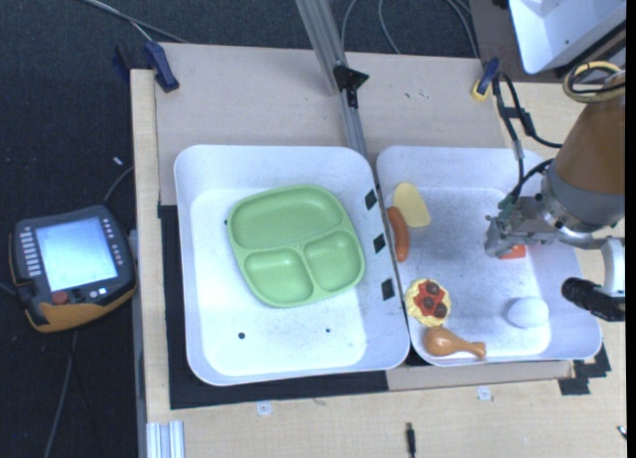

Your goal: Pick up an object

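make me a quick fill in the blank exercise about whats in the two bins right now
1. The green divided plate lies in the ____ bin of the camera view.
2. The plate has ____ compartments.
3. The white egg lies in the ____ bin, which also holds the pizza slice.
4. The tool hangs over the ____ bin, with something red under it.

Missing words: left; three; right; right
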